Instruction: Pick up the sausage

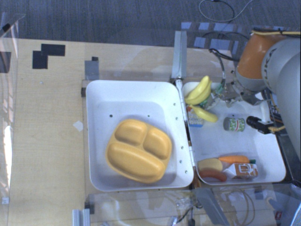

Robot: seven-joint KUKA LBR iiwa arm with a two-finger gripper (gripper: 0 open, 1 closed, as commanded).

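Note:
The sausage [214, 175], reddish-brown and short, lies at the near edge of the right bin [263, 147], just in front of a pale yellow lump [210, 164]. My gripper [220, 97] is at the far end of that bin, beside the bananas [199, 92] and well away from the sausage. Nothing can be seen held in it.
Beside the sausage lie an orange carrot [233, 159] and a small juice carton [245, 171]. A green can [234, 124] rests mid-bin, and a small white packet [195, 120] sits under the bananas. The left bin [101, 107] holds a yellow compartment tray [138, 149].

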